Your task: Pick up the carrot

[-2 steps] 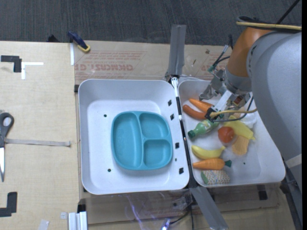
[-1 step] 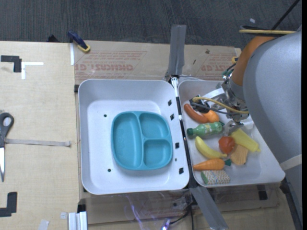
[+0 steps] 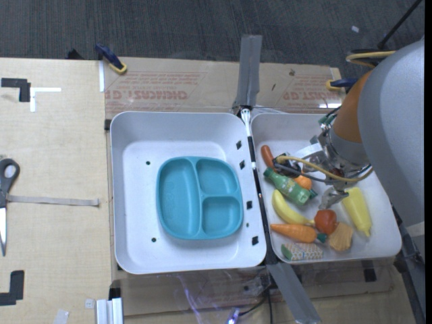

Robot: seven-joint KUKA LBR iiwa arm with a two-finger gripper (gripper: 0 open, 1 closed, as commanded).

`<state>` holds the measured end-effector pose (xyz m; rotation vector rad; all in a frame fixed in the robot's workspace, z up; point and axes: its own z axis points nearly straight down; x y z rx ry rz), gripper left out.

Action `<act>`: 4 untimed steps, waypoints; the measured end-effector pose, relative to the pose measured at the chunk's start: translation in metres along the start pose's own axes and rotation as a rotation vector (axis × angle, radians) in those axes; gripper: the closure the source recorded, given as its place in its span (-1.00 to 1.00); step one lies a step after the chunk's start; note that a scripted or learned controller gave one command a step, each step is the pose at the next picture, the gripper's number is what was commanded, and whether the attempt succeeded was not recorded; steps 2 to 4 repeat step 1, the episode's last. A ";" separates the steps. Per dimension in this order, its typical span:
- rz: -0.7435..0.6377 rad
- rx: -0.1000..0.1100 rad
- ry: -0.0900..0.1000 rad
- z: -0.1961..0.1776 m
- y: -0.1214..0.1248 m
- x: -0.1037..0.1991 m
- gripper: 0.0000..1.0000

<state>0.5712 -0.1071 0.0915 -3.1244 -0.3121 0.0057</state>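
The carrot (image 3: 295, 231) is orange and lies on its side near the front of the right bin (image 3: 385, 245), tip pointing left. It rests just below a banana (image 3: 289, 208) and left of a red tomato (image 3: 325, 219). My gripper (image 3: 332, 193) hangs low over the middle of the right bin, above and to the right of the carrot and apart from it. Cables and the wrist body (image 3: 341, 155) cover part of the bin behind it. Nothing shows held in the gripper.
Crowding the right bin are a red sausage (image 3: 267, 155), a green bottle (image 3: 291, 187), a yellow vegetable (image 3: 358, 212) and a tan piece (image 3: 341, 237). The left bin (image 3: 128, 194) holds a teal divided plate (image 3: 200, 198). Scissors (image 3: 5, 181) lie on the bench at far left.
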 end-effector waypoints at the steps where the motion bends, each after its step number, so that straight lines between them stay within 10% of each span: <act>1: -0.033 0.000 0.000 0.001 -0.016 -0.031 -1.00; 4: -0.033 0.000 0.000 0.001 -0.016 -0.031 -1.00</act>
